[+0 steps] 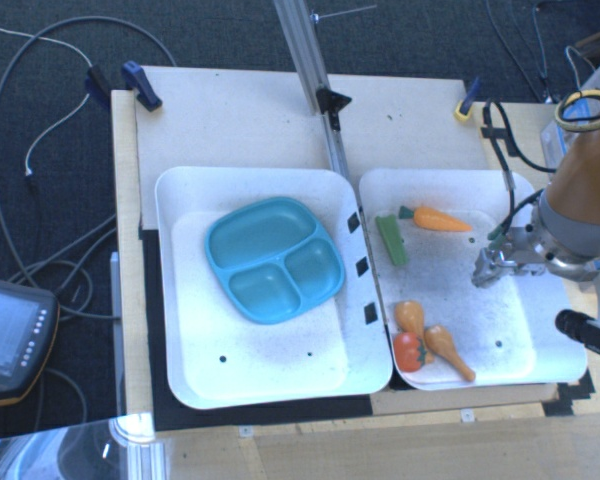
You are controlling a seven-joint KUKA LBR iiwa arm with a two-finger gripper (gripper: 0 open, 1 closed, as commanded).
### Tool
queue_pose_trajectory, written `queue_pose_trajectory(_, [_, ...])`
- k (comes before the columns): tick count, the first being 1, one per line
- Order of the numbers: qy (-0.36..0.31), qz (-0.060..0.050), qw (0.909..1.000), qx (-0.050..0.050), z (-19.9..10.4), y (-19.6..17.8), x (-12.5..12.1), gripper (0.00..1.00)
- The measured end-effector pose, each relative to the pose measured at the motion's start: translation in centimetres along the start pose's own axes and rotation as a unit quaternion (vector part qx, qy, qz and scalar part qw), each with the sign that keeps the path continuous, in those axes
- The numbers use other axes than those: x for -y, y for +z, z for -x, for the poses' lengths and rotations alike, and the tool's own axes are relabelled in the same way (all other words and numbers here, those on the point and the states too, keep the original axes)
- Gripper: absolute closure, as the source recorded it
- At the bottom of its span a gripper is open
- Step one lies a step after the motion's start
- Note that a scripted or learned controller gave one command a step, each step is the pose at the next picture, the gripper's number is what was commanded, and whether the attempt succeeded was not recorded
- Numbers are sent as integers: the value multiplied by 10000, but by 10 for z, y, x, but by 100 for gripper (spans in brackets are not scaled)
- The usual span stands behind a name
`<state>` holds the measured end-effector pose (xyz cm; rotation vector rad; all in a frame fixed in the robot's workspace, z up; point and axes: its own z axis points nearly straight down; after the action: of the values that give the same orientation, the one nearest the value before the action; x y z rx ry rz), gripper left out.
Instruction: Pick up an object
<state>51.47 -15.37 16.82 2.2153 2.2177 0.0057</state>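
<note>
The gripper [486, 268] is positioned low over the right bin [520, 353], near its right side; whether the fingers are released or clenched cannot be determined. Nothing is visible between them. The right bin contains a carrot [442, 220], a green block [391, 239], a tomato [408, 350] and a drumstick-shaped piece [448, 350]. The left bin [180, 298] contains a blue divided plate [274, 258].

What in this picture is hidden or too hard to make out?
- End effector, camera view: small and blurred, so open or shut is unclear, as is whether it holds anything.
- Arm: cut off by the right edge.
- Red item in the right bin: too small to identify, pressed against two orange pieces.
- Tablet: cut by the left edge.
</note>
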Motion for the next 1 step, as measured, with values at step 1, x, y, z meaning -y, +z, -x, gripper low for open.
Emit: queue_pose_trajectory(1, [1,-1,10000,1,6,-54,7,100])
